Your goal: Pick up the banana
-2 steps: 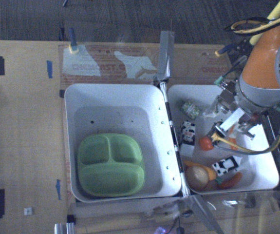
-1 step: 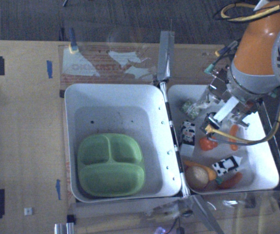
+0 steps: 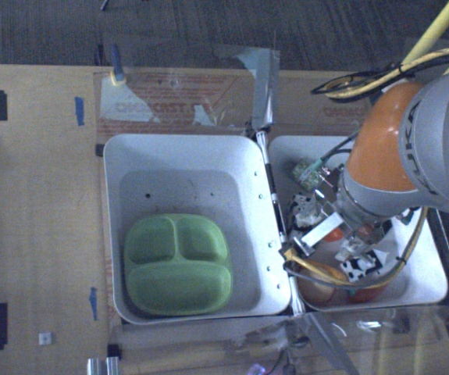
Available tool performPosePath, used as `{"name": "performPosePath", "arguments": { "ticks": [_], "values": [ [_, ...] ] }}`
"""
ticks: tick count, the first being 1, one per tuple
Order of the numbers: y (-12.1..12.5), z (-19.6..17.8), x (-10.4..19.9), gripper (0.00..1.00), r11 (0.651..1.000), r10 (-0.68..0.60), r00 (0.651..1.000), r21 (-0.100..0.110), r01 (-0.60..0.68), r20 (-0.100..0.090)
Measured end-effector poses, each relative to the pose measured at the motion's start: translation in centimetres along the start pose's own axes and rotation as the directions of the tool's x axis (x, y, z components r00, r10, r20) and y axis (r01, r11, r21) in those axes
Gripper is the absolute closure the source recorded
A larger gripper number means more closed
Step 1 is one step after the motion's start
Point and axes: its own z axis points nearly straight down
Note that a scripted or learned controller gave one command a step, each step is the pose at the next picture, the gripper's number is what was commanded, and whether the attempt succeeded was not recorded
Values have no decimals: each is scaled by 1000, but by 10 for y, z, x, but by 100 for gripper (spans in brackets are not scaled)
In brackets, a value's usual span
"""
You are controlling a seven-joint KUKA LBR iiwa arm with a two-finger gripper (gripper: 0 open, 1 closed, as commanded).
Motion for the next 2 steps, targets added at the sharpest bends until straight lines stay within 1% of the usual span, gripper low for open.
{"name": "performPosePath", "arguments": {
  "ticks": [1, 2],
  "values": [
    [-127, -101, 113, 0, 921, 390, 921, -4, -390, -5],
    [-147, 75, 109, 0, 968, 252, 968, -1, -252, 0]
  ]
}}
